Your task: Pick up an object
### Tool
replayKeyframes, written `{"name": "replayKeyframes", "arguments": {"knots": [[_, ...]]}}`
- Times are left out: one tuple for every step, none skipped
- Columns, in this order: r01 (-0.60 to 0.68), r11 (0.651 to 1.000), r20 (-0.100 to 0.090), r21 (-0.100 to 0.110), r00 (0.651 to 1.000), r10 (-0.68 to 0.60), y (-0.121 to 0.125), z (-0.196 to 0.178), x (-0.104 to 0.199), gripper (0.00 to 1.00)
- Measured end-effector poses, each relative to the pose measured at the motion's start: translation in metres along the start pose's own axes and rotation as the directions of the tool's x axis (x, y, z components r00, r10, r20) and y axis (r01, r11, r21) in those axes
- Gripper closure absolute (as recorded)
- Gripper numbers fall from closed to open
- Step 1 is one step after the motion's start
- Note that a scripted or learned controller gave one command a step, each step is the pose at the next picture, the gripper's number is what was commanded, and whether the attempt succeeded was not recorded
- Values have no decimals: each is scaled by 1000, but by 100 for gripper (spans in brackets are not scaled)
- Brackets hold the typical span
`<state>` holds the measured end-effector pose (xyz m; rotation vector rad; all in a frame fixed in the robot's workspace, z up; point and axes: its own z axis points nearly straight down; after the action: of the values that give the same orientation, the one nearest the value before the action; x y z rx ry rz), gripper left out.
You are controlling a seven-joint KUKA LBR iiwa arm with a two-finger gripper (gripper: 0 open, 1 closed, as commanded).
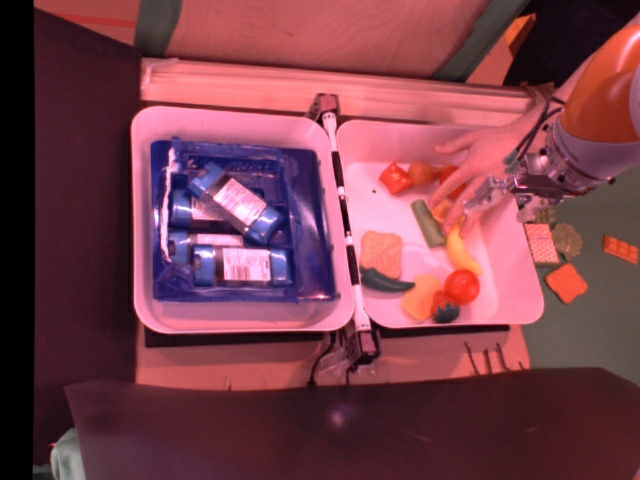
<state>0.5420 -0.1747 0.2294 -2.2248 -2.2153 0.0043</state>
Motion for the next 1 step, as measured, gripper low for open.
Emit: {"name": "replayKeyframes", "arguments": {"knots": [[-1, 1000, 0, 0, 1000, 1, -1, 49, -11, 0]]}}
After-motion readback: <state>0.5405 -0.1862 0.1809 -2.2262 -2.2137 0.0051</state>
